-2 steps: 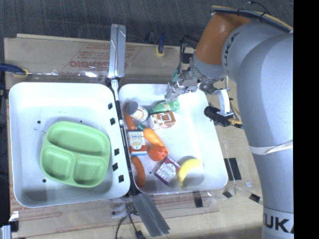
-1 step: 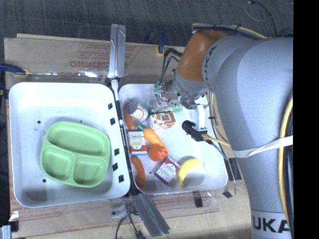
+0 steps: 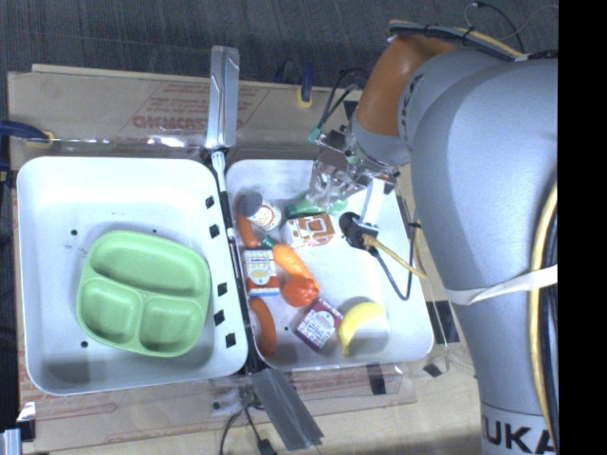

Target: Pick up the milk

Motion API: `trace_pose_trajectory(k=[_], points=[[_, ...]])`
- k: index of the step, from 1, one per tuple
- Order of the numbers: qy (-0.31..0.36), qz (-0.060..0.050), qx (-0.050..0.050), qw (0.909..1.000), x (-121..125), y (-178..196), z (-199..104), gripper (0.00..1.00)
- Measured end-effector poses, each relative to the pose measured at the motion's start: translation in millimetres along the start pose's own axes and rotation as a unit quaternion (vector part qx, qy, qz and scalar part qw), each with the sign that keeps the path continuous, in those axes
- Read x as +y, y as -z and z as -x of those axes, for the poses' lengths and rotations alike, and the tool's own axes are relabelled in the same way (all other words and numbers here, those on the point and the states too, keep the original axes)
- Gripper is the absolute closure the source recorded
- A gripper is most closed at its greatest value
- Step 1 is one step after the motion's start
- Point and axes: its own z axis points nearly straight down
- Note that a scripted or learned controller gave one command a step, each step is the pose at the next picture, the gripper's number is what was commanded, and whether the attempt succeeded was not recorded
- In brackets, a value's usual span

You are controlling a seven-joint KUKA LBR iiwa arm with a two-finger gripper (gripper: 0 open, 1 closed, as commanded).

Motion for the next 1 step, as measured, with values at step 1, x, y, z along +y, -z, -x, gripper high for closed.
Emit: trace_pose_trajectory(k=[1], points=[[-0.129, 0.0, 0.0, 0.9917, 25.1, 46.9, 21.2, 1.0]])
